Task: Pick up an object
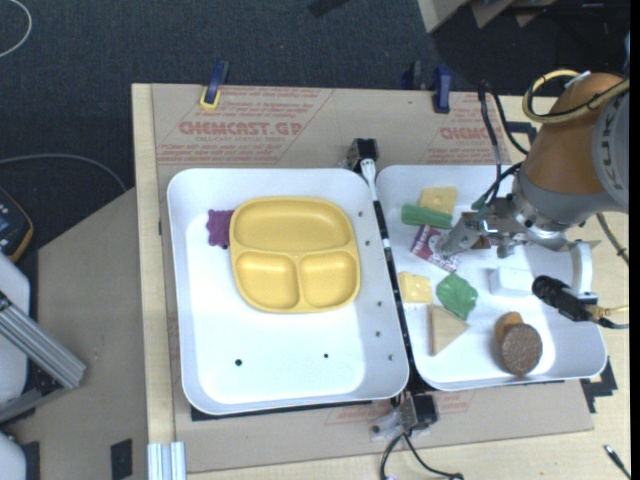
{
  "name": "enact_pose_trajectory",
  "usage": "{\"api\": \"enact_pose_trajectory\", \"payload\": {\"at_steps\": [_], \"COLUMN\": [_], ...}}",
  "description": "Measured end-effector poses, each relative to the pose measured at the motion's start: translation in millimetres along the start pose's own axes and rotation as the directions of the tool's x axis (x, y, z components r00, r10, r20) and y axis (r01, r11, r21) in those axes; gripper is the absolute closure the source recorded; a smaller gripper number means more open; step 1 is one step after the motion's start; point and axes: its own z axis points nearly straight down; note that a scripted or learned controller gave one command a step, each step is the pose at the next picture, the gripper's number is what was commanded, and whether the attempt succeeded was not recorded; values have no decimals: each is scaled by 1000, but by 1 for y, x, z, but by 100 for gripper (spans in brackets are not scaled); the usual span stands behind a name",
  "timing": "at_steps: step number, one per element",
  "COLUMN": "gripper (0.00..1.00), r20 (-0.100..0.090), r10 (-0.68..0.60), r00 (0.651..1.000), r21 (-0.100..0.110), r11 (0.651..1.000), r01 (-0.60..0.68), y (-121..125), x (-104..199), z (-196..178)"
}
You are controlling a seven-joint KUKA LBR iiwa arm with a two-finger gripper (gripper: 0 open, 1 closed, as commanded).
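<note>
Over the right bin (pixel 590 363) my gripper (pixel 468 236) hovers by the red-white packet (pixel 432 245); jaw state unclear. Green block (pixel 456 294) and cheese wedge (pixel 443 328) crowd the near edge.

I see a yellow divided plate (pixel 295 252) and a purple scrap (pixel 218 227) in the white left bin (pixel 200 368). The white right bin (pixel 575 353) holds a green block (pixel 456 295), pale yellow wedges (pixel 444 329), and a speckled brown disc (pixel 520 348).
</note>
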Motion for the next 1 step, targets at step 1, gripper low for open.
{"api": "enact_pose_trajectory", "payload": {"at_steps": [1], "gripper": [0], "r20": [-2], "r10": [-1], "r00": [1000], "r21": [-5], "r11": [1000], "r01": [1], "y": [2], "x": [1], "z": [39]}}
